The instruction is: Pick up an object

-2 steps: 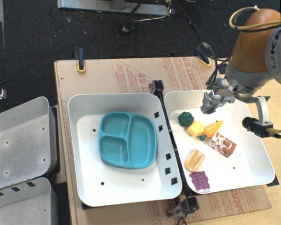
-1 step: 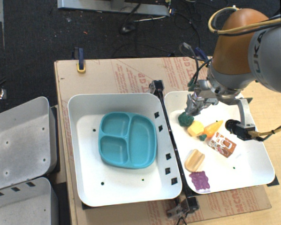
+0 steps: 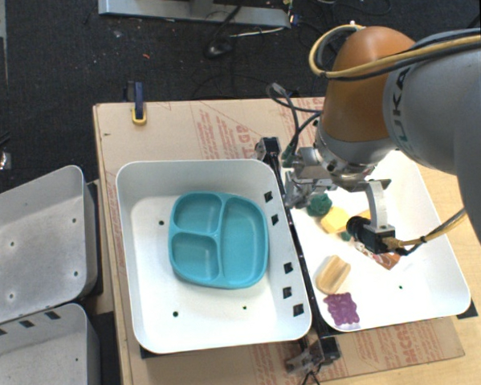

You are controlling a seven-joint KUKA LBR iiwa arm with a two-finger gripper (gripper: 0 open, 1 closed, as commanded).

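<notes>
In the right bin (image 3: 426, 290) lie a green object (image 3: 320, 203), a yellow block (image 3: 334, 220), a tan bread-like piece (image 3: 333, 274), a purple grape bunch (image 3: 341, 309) and a small reddish-brown item (image 3: 385, 260). My gripper (image 3: 308, 189) hangs low over the bin's far left corner, just above and left of the green object. The grey wrist and orange band cover most of the gripper from above. Whether it touches the green object cannot be made out.
The left bin (image 3: 150, 313) holds a teal divided plate (image 3: 219, 239) at its middle. A raised rim with black clips (image 3: 290, 257) separates the two bins. Grey trays (image 3: 34, 239) lie off the bench to the left.
</notes>
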